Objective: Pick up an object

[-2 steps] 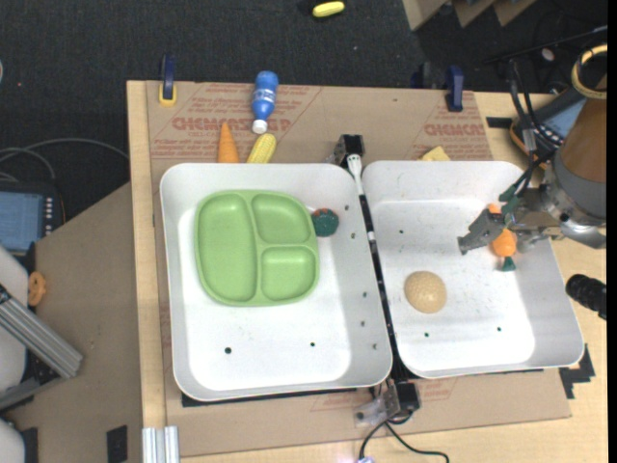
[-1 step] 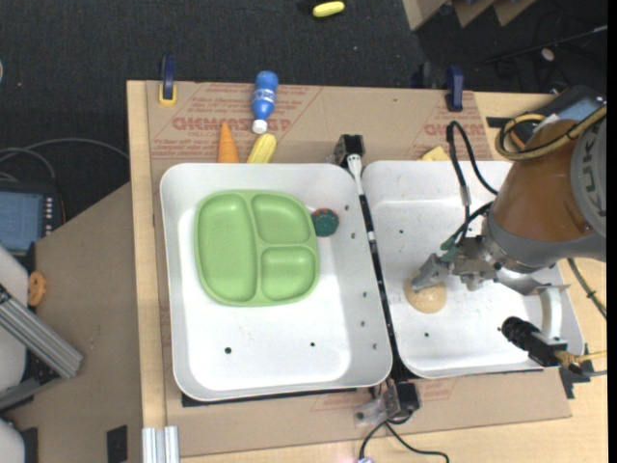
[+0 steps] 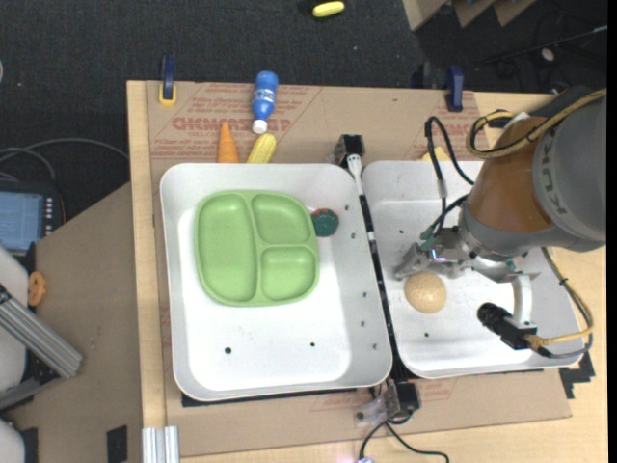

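Dark carpet surrounds a cardboard-topped table [image 3: 289,104] bearing two shallow white bins side by side. Left bin [image 3: 193,355]: a green three-compartment plate [image 3: 257,247] lies flat in its upper half, with a small teal object [image 3: 326,222] touching the plate's right edge. Right bin [image 3: 453,350]: a tan, rounded, egg-like object [image 3: 425,292] rests near the centre. Grey arm [image 3: 569,172] with orange band enters from the right, wrist down over the right bin; the jaws [image 3: 431,256] sit just above the egg-like object, and whether they are spread or pressed together cannot be told. On the cardboard beyond the bins lie a blue-and-white bottle [image 3: 263,101], an orange carrot-shaped toy [image 3: 227,145] and a yellow toy [image 3: 262,148]. Another yellow item [image 3: 329,10] lies on the carpet.
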You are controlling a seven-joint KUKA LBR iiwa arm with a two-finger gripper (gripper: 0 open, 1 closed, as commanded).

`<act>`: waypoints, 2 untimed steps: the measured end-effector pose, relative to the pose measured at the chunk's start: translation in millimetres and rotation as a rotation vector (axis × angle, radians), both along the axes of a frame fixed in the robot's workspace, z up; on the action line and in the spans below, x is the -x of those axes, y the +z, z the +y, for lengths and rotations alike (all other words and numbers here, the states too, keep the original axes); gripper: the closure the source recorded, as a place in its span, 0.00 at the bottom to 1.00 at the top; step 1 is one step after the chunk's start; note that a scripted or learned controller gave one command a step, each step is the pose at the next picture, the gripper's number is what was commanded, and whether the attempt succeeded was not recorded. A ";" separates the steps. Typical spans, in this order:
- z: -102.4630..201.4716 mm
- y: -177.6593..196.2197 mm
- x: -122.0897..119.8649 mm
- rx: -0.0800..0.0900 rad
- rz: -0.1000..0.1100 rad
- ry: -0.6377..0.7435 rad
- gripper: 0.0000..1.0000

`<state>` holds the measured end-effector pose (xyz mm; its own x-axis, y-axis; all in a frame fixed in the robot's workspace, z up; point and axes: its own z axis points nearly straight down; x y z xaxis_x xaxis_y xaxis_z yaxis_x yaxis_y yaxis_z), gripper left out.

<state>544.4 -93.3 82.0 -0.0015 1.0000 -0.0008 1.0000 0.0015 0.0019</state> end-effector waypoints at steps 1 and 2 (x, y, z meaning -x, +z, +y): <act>-0.7 12.8 0.7 0.001 -0.002 -0.004 1.00; 6.3 108.9 -50.0 0.002 -0.011 0.002 1.00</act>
